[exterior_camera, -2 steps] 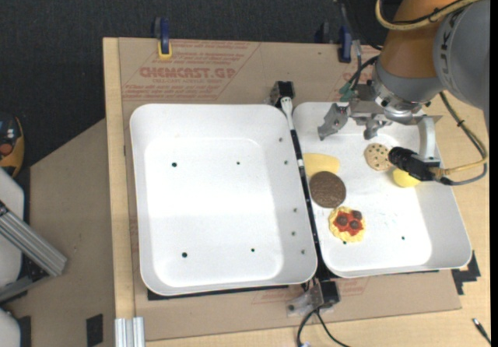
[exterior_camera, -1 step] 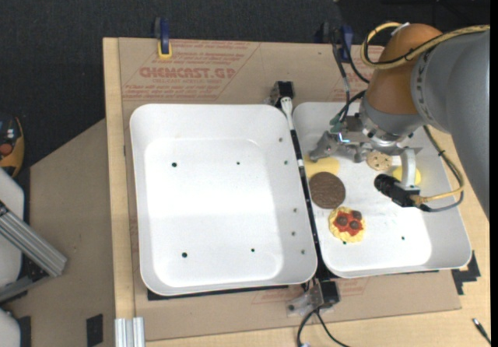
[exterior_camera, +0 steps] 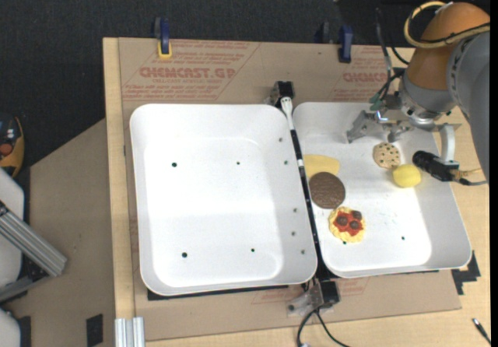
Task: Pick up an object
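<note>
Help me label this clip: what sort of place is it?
Probably a robotics lab test bench: two white bins on a clamped board, a robot arm, and toy food for picking.

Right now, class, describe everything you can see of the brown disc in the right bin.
The brown disc is a flat, round, dark brown piece with a matte surface, like a toy patty or cookie. It lies flat on the right bin's floor, near the wall between the bins. It overlaps the yellow slice behind it; the small pizza lies just in front.
</note>
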